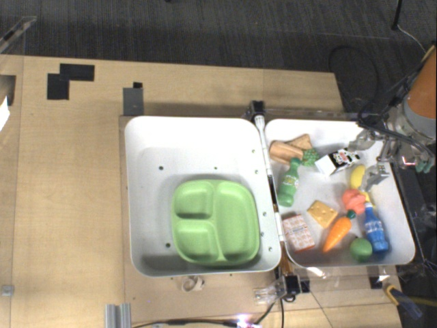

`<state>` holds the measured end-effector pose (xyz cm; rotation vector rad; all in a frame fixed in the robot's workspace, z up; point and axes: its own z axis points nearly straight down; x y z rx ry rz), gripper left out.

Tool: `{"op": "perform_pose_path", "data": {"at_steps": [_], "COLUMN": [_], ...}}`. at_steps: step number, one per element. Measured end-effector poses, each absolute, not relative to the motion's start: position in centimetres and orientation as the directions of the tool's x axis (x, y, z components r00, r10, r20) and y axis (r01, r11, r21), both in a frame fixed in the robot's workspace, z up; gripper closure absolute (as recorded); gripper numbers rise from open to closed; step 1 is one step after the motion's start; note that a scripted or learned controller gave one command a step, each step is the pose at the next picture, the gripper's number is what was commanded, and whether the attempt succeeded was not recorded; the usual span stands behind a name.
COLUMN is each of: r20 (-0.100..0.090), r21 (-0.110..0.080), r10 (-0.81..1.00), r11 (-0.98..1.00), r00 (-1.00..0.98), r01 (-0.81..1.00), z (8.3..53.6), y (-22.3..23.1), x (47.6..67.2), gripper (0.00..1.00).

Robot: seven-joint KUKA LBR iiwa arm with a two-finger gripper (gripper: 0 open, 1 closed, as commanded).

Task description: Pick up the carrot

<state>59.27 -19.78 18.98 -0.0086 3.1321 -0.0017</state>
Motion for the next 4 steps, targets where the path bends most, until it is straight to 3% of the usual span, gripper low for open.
{"op": "perform_pose_path", "data": {"at_steps": [1, 2, 3, 4], "r20": [-0.013, -0.010, -0.013, -0.025], "r21": [-0.006, -0.007, -0.008, -0.018], "r10": [-0.274, -0.500, -0.549, -0.554], "r11": [0.962, 0.866, 0.836, 0.832], "r00": [-0.962, -0.866, -0.836, -0.832], "r01": [-0.274, -0.500, -0.549, -0.554], "z": [8.9, 15.3, 8.9, 10.3], "y": [-19.1, -16.3, -11.9, -11.9], "x": [53.5, 50.0, 50.3, 50.8], "gripper": [0.00, 0.00, 0.00, 1.00]}}
